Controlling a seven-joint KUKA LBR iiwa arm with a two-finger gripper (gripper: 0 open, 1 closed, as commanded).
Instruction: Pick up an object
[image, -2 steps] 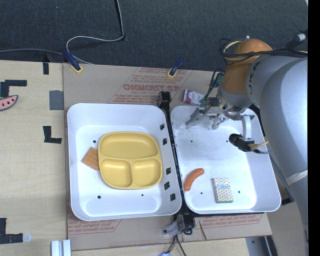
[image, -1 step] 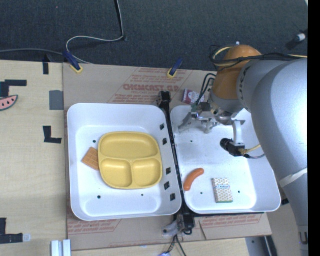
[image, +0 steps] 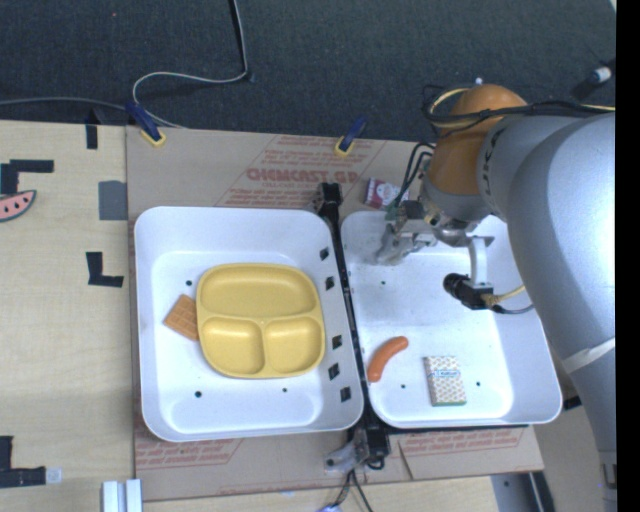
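The grey arm (image: 560, 230) is nearest the camera, covering the right side and reaching over the right bin (image: 520, 400). Its gripper (image: 392, 245) hangs above that bin's far left corner; finger state cannot be determined. The left bin (image: 160, 300) contains a yellow divided plate (image: 262, 318), with a tan cracker (image: 182, 318) touching the plate's left edge. In the right bin's near half lie an orange sausage-shaped piece (image: 387, 358) and, near it to the right, a small patterned box (image: 445, 380), both apart from the gripper.

Orange sausage (image: 387, 357) lying diagonal, right bin front-left; nothing gripping it.
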